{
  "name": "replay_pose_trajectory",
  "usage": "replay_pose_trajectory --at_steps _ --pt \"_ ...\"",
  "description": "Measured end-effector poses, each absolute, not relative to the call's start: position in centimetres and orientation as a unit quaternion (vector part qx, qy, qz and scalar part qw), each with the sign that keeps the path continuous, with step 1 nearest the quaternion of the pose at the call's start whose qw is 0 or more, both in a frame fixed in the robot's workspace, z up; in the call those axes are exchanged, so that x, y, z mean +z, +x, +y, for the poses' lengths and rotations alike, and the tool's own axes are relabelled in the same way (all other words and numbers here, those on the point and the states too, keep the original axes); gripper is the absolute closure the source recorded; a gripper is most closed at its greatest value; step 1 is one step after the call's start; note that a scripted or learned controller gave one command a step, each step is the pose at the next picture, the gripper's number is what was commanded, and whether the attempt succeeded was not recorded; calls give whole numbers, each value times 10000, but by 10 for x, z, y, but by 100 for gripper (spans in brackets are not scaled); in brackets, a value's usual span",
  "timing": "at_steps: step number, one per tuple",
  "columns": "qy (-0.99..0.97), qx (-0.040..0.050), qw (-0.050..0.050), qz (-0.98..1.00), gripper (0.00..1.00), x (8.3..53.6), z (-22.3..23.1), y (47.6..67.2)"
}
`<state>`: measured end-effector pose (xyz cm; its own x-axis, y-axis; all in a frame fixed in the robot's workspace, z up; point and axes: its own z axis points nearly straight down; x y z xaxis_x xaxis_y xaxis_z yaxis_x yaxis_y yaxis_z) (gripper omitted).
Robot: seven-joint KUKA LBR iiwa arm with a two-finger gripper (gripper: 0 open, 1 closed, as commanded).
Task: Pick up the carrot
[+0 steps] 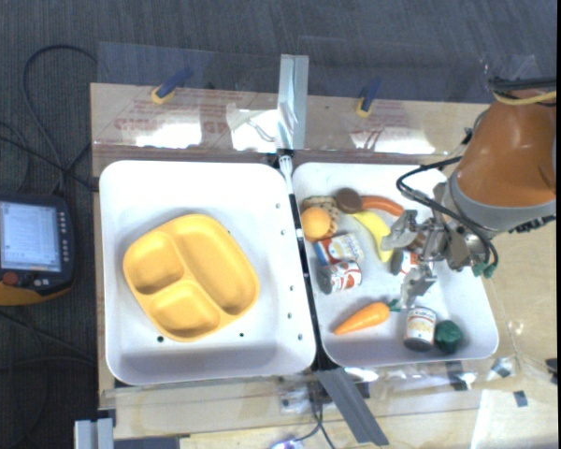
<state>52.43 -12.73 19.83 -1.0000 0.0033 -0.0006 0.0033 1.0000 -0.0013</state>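
The tool (419, 267) is seen low over the right bin (477, 330), just right of the carrot's (363, 318) green top; how wide it stands cannot be told. Nothing is shown between its tips. The carrot lies flat near the front of that bin, left of a small jar (419, 327) and a broccoli piece (448, 335). The pick is judged not yet made: closing and lifting remain.

A yellow divided tray (190, 275) lies in the left bin (122, 344); a small jar (419, 327) stands near the right bin's (481, 344) front.
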Motion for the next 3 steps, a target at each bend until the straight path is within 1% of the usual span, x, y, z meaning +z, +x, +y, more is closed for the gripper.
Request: replay_pose_trajectory --at_steps 1,2,3 --pt "244 7 -43 9997 0 107 -94 483" --pt "444 -2 16 9990 0 90 -97 486" --pt "448 -20 77 9990 100 102 -97 490"
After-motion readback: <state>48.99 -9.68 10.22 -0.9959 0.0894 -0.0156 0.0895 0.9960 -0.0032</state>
